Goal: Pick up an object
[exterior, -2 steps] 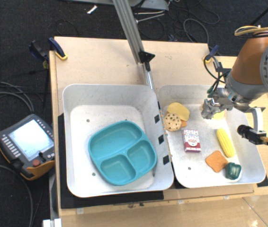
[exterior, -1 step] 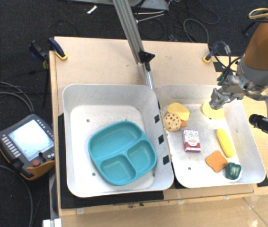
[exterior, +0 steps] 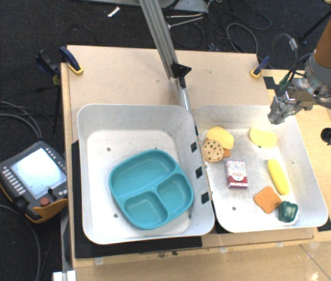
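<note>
The right bin (exterior: 309, 174) holds several small items: a yellow round piece (exterior: 263, 137), a cookie (exterior: 213, 151) leaning on a yellow bun (exterior: 221, 137), a red and white box (exterior: 237, 174), a yellow corn-like piece (exterior: 278, 176), an orange wedge (exterior: 267, 199) and a dark green pepper (exterior: 288, 212). My gripper (exterior: 276, 115) hangs over the bin's far right part, just above and to the right of the yellow round piece. Nothing shows between its fingers.
The left bin (exterior: 95, 127) holds a teal divided tray (exterior: 150, 188). A metal pole (exterior: 162, 31) slants down to the gap between the bins. Clamps sit at the bench's far corners, and a teach pendant (exterior: 32, 179) lies on the floor at left.
</note>
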Controlling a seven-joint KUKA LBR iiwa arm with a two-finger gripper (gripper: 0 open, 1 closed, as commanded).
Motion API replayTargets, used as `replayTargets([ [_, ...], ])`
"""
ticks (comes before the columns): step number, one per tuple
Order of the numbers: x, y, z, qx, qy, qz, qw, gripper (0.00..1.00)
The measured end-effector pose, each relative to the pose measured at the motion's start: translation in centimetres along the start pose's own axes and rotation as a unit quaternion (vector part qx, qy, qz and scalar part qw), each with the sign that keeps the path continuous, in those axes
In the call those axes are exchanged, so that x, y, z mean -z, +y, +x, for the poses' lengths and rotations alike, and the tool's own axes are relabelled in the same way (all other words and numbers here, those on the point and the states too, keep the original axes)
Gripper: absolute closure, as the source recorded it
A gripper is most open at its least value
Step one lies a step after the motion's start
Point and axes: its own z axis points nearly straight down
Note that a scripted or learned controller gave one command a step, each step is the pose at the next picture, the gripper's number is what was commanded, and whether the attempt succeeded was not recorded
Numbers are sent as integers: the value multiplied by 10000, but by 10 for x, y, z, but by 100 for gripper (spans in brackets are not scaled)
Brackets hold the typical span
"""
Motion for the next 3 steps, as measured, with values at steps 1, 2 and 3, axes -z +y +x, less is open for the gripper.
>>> replayTargets([
  [1, 0, -6, 60, 27, 19, 37, 10000, 100],
  [2, -21, -12, 112, 24, 21, 53, 10000, 100],
  [3, -21, -23, 172, 29, 23, 48, 10000, 100],
])
